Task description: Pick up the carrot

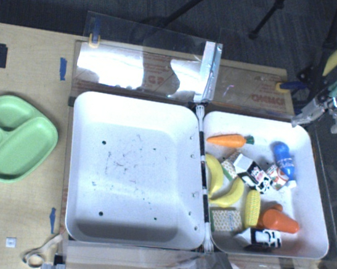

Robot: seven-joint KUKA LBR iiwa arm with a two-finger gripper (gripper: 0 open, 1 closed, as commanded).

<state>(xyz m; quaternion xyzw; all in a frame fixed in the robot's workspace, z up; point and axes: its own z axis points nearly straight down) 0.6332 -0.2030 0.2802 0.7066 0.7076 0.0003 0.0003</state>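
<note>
While the left bin [129, 169] sits bare in the middle of the frame, the right bin [317, 201] holds a jumble of toys. Along its upper edge the carrot [225, 140] lies with its long axis roughly left to right, green top toward the right, just above a banana [224, 183]. At the upper right of the frame the gripper [321, 112] hovers outside the bin, so the carrot lies to its lower left; whether it is spread or closed I cannot tell.

The wooden bench [34, 68] carries two white bins [132, 169] side by side and a green divided plate [9, 137] farthest from the jaws.
</note>
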